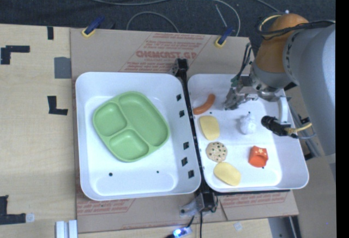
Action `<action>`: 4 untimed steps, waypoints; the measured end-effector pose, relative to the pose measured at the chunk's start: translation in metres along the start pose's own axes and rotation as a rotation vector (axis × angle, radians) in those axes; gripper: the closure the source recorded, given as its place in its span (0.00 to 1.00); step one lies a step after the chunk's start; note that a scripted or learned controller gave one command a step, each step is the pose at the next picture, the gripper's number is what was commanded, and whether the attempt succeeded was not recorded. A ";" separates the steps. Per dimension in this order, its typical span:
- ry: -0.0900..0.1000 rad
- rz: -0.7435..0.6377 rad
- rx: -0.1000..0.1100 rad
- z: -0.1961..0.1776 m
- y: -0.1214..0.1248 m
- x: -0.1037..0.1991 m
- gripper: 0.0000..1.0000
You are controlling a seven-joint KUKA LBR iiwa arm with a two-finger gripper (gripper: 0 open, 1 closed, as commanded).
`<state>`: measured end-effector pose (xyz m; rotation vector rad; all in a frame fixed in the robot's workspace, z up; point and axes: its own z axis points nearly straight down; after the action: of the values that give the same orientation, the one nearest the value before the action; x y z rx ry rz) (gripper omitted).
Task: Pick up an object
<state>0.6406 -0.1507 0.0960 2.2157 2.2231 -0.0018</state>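
A wooden table (32, 138) with a cardboard sheet (158, 51) bears two white bins. The left bin (87, 177) holds a green divided plate (130, 125). The right bin (289, 168) holds a sausage (204, 103), a yellow piece (209, 127), a cookie (216, 150), a second yellow piece (227, 173), an orange-red item (258, 156) and a small white object (247, 124). The hand (235, 99) hangs low above the bin's upper part, between sausage and white object (whether its grip is spread or closed cannot be told).

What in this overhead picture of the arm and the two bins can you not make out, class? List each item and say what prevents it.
1. Gripper, camera view: too small and dark to judge its state.
2. White object in the right bin: pale against the white floor, so its shape is unclear.
3. Arm: cut off by the picture's right side.
4. Right bin's far right corner: covered by the arm.
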 end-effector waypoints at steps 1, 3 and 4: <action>0.003 0.002 -0.001 -0.042 0.002 0.002 1.00; 0.002 0.002 -0.003 -0.153 0.001 -0.002 1.00; 0.004 -0.002 0.003 -0.153 -0.009 0.056 1.00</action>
<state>0.6315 -0.0939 0.2484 2.2166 2.2285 -0.0006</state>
